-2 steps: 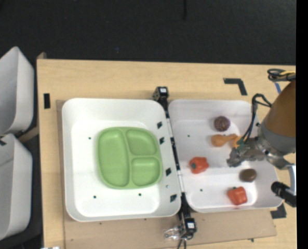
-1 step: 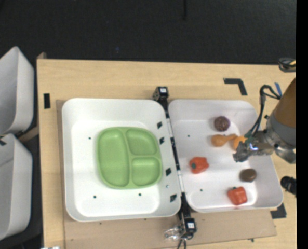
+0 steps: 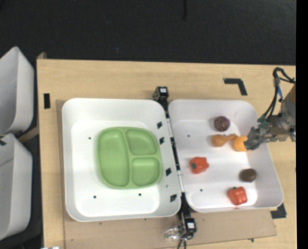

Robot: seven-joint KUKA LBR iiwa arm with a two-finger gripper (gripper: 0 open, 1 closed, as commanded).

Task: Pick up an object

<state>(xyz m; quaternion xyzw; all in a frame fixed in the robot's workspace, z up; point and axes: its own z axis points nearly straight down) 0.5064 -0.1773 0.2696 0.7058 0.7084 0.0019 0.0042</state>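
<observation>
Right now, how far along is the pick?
Done: the gripper has reached into the right bin and sits against the yellow-orange piece by the right wall. In hand: nothing visibly lifted; the grip on it is unclear. Left: secure and raise one object. The purple ball, both red pieces and the brown piece lie untouched.

You see the gripper (image 3: 253, 137) as a grey, blocky metal piece at the frame's right. Dark and blue cables (image 3: 276, 95) loop above it.
</observation>
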